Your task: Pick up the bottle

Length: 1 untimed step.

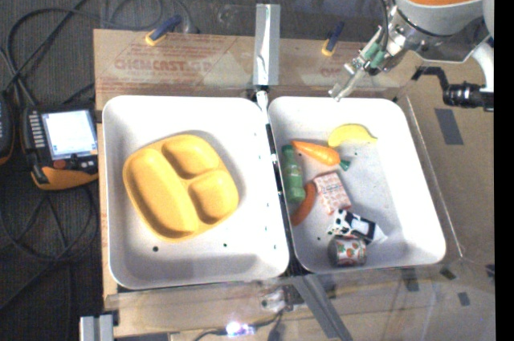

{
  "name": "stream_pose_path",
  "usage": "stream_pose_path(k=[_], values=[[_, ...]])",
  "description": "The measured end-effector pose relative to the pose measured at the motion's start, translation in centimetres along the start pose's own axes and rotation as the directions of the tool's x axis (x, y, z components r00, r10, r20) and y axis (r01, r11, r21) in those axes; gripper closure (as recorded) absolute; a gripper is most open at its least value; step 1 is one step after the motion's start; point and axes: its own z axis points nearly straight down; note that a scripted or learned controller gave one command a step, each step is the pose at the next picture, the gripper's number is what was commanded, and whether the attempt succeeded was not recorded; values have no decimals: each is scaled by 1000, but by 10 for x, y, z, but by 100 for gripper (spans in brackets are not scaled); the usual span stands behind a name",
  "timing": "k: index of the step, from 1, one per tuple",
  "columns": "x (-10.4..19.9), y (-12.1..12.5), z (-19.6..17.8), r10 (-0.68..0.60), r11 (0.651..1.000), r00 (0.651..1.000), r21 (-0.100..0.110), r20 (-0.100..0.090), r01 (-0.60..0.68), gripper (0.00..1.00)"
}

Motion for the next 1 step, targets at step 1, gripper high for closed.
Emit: stream_pose_path(k=[1], values=[[24,-41,34,-81,997,997,1,0,81,100]])
